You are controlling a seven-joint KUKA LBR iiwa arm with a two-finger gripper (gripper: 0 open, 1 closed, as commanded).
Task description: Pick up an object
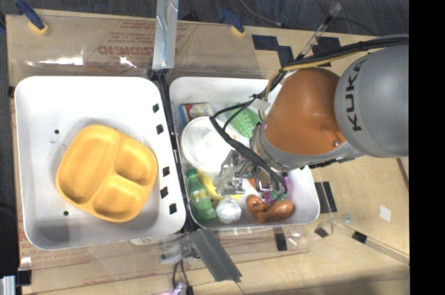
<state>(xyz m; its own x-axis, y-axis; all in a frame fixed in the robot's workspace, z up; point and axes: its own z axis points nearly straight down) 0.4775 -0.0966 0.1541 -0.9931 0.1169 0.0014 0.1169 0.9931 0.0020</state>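
My gripper (pixel 240 175) reaches down into the right bin (pixel 306 200), among a heap of small objects. Its metal fingers hang over the middle of the pile, beside a white bowl (pixel 203 140) and above a yellow and green bottle (pixel 200 195). A brown toy (pixel 270 209) lies at the bin's front right, and a white round piece (pixel 228 211) sits next to it. A green item (pixel 245 121) shows behind the arm's cables. The orange band (pixel 302 113) and the grey arm cover the bin's right half.
The left bin (pixel 35 113) holds a yellow divided plate (pixel 106 172). A small printed box (pixel 198 110) lies at the right bin's back left. A grey clamp (pixel 165 33) stands at the back between the bins, and another bracket (pixel 212 255) sits at the front.
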